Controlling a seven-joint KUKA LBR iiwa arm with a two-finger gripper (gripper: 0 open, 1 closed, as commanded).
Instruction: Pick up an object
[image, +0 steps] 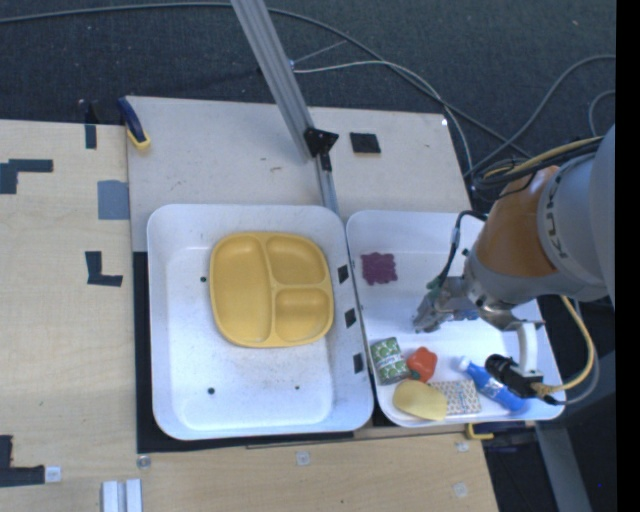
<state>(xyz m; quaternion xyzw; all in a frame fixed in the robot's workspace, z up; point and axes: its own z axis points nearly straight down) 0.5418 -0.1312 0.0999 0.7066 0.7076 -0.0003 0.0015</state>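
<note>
Hovering gripper (432, 318) | purple object (379, 267) up-left, apart | right bin (400, 232)

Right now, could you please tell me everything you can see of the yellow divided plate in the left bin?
The yellow divided plate lies flat and right side up on the floor of the left bin, toward its upper middle. It looks like matte moulded plastic, a rounded square with three compartments: one long section down its left side and two smaller ones stacked on its right. All three hold nothing. It touches no bin wall, and white floor shows all round it. The gripper is over the right bin, well apart from it.
</note>
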